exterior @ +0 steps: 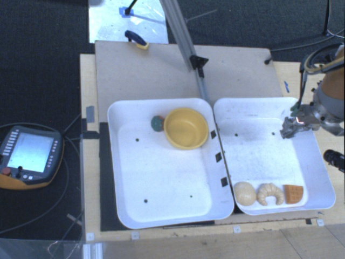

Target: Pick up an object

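In the left bin (135,198) a yellow bowl (186,128) sits near the back right corner, with a small dark green ball (157,123) touching its left side. Along the front edge of the right bin (253,144) lie a pale round bun (245,193), a croissant-shaped piece (270,193) and an orange wedge (293,193), side by side. My gripper (291,126) hangs over the right bin's right rim, well behind those three pieces and apart from them. Nothing shows between its fingers.
A grey pole (180,28) slants down from the top to the gap between the bins. A teach pendant (29,156) lies on the floor at the left. A dark clamp with a yellow tip (136,39) rests at the board's back left.
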{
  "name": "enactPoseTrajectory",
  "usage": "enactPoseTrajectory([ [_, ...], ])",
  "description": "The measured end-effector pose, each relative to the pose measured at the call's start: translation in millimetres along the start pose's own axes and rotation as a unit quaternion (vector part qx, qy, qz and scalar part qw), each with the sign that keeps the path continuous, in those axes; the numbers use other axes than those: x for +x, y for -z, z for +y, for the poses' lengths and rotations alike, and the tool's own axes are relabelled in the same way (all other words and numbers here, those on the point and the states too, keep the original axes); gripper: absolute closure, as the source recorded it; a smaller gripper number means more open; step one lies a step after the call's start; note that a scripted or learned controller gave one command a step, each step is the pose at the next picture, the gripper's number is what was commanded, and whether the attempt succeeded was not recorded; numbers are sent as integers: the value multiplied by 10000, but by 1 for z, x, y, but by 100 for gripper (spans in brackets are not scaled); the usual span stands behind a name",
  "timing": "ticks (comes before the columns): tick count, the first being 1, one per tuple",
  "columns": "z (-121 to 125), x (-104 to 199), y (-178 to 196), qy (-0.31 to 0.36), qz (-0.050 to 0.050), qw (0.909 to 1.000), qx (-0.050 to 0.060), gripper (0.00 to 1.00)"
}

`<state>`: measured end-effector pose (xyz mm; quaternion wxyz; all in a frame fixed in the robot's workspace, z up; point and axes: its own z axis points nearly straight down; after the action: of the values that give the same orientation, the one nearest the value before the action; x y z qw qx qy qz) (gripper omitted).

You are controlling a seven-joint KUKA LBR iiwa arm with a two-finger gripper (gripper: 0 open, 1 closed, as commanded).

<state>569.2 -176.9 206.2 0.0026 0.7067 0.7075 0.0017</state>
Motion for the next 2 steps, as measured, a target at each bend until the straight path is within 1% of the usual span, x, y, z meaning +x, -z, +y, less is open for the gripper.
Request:
enactPoseTrajectory([
  [1,1,0,26,-1,3,10000,16,100],
  [2,-13,52,35,18,11,10000,22,100],
])
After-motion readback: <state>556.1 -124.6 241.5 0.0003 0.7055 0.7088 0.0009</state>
